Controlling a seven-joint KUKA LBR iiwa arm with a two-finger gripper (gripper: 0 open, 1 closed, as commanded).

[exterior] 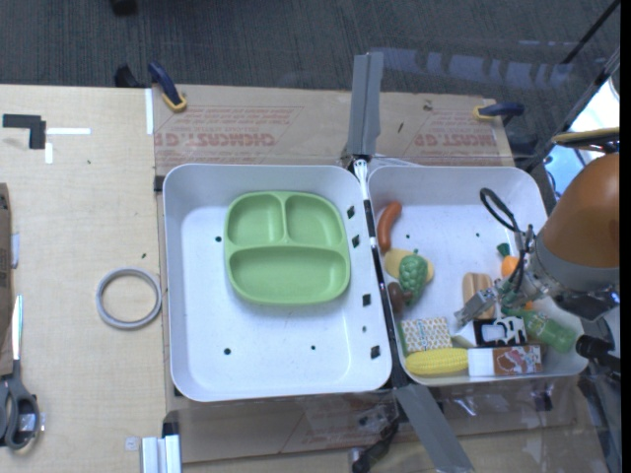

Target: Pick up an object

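Note:
The right bin (444, 200) holds several toy foods. A red-orange sausage (387, 225) lies near its left wall, and a yellow and green vegetable (409, 270) sits just below it. A tan bun (474, 287) is in the middle. A checked cracker (426, 334), a yellow corn cob (437, 363) and a white and brown box (506, 361) line the front wall. A green bottle (548, 331) lies at the right. My gripper (490, 308) is low in the bin, right beside the bun and above the box. The orange-banded arm (592, 225) hides the bin's right side.
The left bin (197, 343) holds a green divided plate (288, 247). A black cable loop (499, 208) hangs over the right bin. A small orange piece (507, 262) sits by the wrist. A tape ring (128, 297) and scissors (18, 407) lie on the bench at left.

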